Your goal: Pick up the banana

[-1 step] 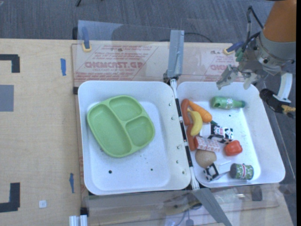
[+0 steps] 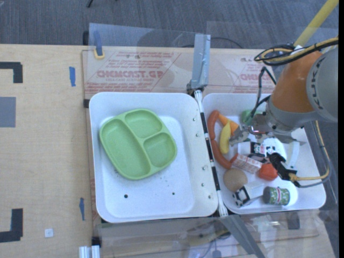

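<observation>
Camera view, left bin point(image 2: 107, 198) holding green plate point(image 2: 138, 142), right bin point(image 2: 312, 195) holding banana point(image 2: 226, 134), jaws' state unclear.

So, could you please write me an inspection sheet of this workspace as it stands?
Surface: wooden bench bearing the left bin and right bin.
Job's things: banana in the right bin, beside a long orange piece.
Clutter: green divided plate in the left bin; brown round item, small can and red piece in the right.
Grippers: end effector low by the banana; grasp cannot be judged.
Cables: black and yellow cable at the wrist.
Surroundings: grey carpet, clear panels behind the bins.
</observation>
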You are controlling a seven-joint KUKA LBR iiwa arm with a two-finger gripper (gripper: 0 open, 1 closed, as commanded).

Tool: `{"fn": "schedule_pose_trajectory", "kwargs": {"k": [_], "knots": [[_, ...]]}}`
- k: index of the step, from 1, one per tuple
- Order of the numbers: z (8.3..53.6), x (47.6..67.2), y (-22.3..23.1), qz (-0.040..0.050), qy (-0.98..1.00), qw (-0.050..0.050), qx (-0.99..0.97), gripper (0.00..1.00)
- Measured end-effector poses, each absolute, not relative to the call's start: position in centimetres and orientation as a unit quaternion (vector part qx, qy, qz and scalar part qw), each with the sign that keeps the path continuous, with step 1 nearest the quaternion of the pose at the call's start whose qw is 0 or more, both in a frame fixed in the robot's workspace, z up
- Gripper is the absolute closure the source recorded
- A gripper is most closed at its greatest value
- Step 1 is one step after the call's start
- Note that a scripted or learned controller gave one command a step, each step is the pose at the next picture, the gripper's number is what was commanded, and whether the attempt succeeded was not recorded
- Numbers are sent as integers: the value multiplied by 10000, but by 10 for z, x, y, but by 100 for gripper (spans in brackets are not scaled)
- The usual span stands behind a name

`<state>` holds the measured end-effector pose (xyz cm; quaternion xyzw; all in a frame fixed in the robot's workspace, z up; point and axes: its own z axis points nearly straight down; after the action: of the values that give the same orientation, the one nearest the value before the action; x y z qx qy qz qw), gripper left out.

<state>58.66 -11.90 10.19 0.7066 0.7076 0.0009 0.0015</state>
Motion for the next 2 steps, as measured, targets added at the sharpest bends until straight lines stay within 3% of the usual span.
{"fn": "schedule_pose_trajectory", "kwargs": {"k": [1,2], "knots": [[89,648,-164,-38,7848,-76,6197,0],[90,612,-101,29,7642,37,6449,0]]}}
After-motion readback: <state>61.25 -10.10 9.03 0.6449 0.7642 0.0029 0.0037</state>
